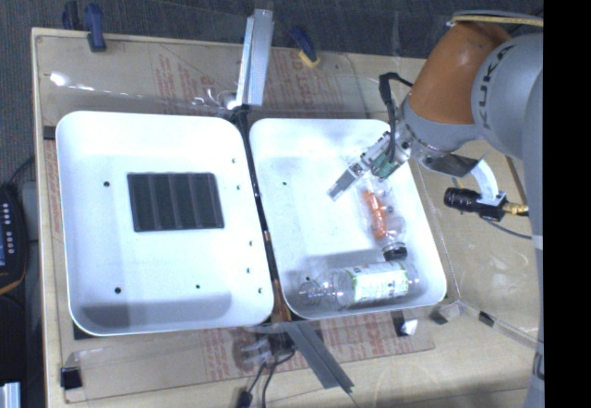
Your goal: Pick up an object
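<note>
My gripper [347, 175] hangs over the upper middle of the right bin [286, 212], its fingers open and pointing down-left with nothing between them. Just below and to its right lies a small clear bottle with orange contents [378, 213]. A larger clear plastic bottle with a pale label [365, 286] lies on its side along the right bin's front wall, its black cap [395, 252] toward the right. In the left bin [92, 258] a dark grey ribbed rectangular block [175, 201] lies flat.
The two bins meet at a black divider [259, 212]. A metal bar [255, 55] stands behind them, and blue clamps [92, 26] hold the bench's back edge. The grey and orange arm [471, 92] fills the right side.
</note>
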Available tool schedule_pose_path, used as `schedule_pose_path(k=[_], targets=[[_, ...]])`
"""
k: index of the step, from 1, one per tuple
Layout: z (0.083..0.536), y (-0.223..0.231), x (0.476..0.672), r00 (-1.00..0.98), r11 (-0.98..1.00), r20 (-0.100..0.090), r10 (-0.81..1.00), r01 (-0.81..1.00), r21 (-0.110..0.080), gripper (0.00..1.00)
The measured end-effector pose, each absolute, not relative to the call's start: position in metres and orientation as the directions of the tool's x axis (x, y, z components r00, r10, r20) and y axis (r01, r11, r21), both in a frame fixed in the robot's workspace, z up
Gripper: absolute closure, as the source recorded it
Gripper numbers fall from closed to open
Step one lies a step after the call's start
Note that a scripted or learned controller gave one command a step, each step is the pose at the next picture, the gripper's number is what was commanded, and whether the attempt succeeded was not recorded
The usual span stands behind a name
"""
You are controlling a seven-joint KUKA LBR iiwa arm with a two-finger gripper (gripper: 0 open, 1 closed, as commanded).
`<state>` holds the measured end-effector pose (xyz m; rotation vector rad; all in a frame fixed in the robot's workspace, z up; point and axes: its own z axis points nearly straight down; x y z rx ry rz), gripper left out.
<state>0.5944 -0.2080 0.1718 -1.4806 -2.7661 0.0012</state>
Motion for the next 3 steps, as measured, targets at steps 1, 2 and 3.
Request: schedule_pose_path(k=[1, 2, 3], targets=[[0.176, -0.21, 0.573, -0.475, 0.475, 0.003, 0.88, 0.88, -0.003, 0.0], [0.173, -0.209, 0.567, -0.498, 0.498, 0.005, 0.867, 0.867, -0.004, 0.0], [0.163, -0.21, 0.576, -0.488, 0.488, -0.001, 0.873, 0.873, 0.0, 0.0]])
